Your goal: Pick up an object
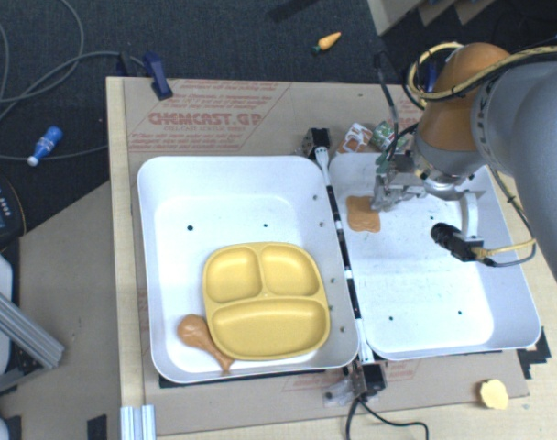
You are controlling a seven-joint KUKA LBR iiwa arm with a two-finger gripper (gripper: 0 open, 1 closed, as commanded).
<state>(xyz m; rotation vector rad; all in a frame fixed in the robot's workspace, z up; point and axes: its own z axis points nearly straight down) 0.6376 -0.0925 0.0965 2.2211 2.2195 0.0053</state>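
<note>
Jaws (pixel 381 200) low over tan flat piece (pixel 362 215) in rt bin (pixel 443 337), prob. lining up grasp; spread or pinching—can't tell.

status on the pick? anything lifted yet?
Done: the arm has reached into the right bin, with the end effector low beside the flat tan piece. In hand: nothing visibly lifted; the piece lies on the bin floor. Left: grasp and raise. The yellow tray and drumstick toy sit untouched in the left bin.
</note>
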